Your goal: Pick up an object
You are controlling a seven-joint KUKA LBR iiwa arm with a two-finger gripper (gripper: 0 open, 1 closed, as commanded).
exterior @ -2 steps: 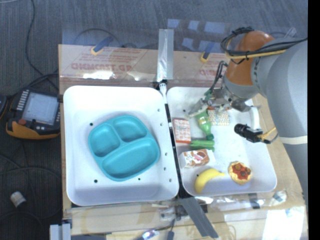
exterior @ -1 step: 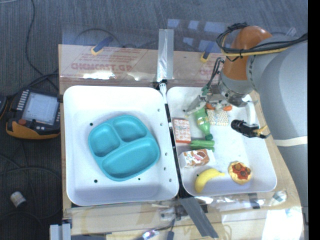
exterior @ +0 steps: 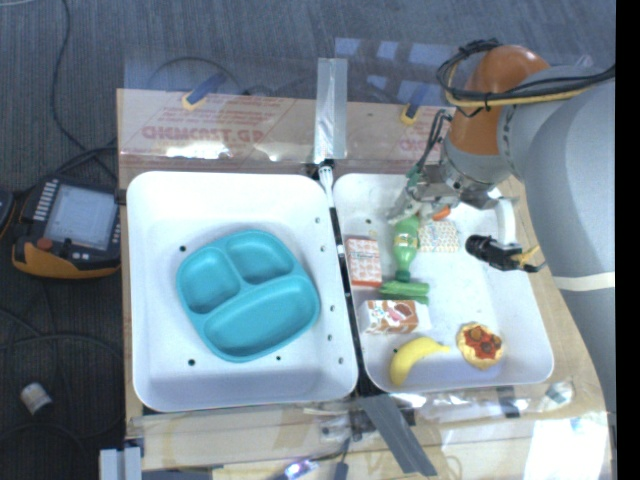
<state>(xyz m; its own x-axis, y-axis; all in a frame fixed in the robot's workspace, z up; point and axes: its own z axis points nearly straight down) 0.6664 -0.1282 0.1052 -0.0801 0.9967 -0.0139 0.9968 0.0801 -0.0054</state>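
Faint, unreadable lettering on cardboard

You are looking through a single fixed camera set above the surface, angled down at a slant, so the far edge sits at the top of the view and the near edge at the bottom. It stands back enough to take in both the left bin and the right bin whole, with floor beyond. The arm enters from the right.
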